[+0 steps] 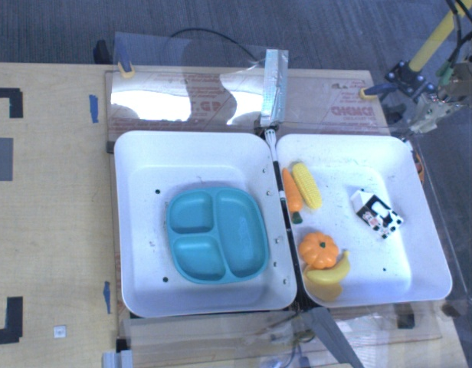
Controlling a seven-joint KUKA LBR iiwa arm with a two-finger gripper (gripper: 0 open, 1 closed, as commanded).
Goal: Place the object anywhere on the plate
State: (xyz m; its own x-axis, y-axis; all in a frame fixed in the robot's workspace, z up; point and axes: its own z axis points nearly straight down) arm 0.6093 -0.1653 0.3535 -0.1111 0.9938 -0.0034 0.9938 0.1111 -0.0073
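Note:
A teal plate (217,234) with three compartments lies in the left white bin (136,167); nothing rests on it. The right white bin (420,274) holds several small objects. An orange carrot (292,193) and a yellow corn cob (306,185) lie side by side near its left wall. An orange pumpkin (319,251) sits at the front left, touching a yellow banana (329,275) just in front of it. A black-and-white toy (377,213) lies alone towards the bin's right side.
A raised divider (276,198) separates the two bins. Behind them stand a clear panel and a taped upright strip (273,87). A blue clamp (401,79) and yellow cabling (437,38) sit beyond the right bin's far corner.

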